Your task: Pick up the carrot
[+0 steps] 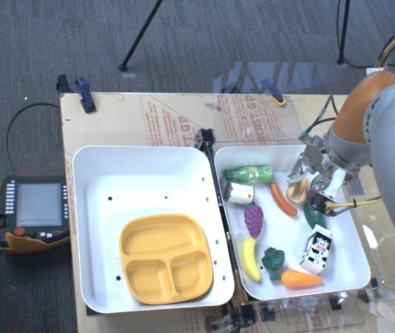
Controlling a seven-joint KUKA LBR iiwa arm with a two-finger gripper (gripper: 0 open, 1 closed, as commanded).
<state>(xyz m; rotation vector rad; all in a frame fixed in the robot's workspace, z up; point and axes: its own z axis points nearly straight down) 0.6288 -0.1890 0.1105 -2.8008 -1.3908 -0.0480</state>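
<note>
The carrot [301, 279] is orange and tapered. It lies flat near the front edge of the right bin [355, 236], just in front of a cow-patterned milk carton [316, 250]. My gripper [307, 184] hangs over the back right part of the same bin, well behind the carrot and apart from it. It is right next to a tan piece [296, 192] and a dark green vegetable [314, 217]. I see nothing of the carrot at the gripper.
The right bin also holds a green bottle [250, 174], a small can [239, 193], an orange-red sausage [283, 200], purple grapes [253, 220], a banana [249, 259] and broccoli [273, 259]. A yellow divided plate [166, 259] lies in the left bin [107, 179].
</note>
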